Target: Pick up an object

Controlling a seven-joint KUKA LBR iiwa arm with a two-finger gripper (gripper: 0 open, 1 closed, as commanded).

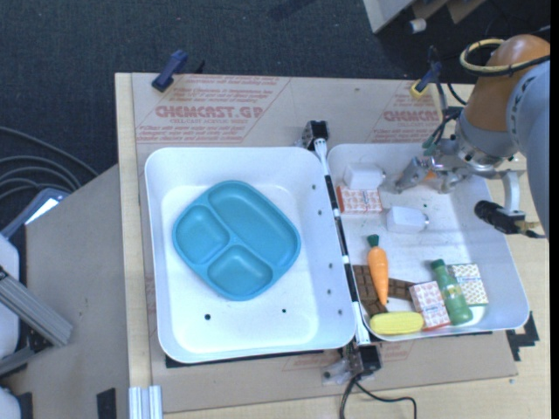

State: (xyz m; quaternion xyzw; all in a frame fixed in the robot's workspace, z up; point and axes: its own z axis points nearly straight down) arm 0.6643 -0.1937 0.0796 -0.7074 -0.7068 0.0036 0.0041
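The two-finger gripper [417, 175] was seen low over the far part of the shallow white right-hand bin [515, 279]; whether its fingers were parted could not be told. The orange plastic carrot [378, 271] lay nearer, well apart from it.

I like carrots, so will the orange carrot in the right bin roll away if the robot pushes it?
The carrot looks round and tapered, so it would probably roll, curving toward its thin end. It looks like smooth toy plastic, likely light, stiff and a bit slippery. The chocolate bar lying against it might stop it.
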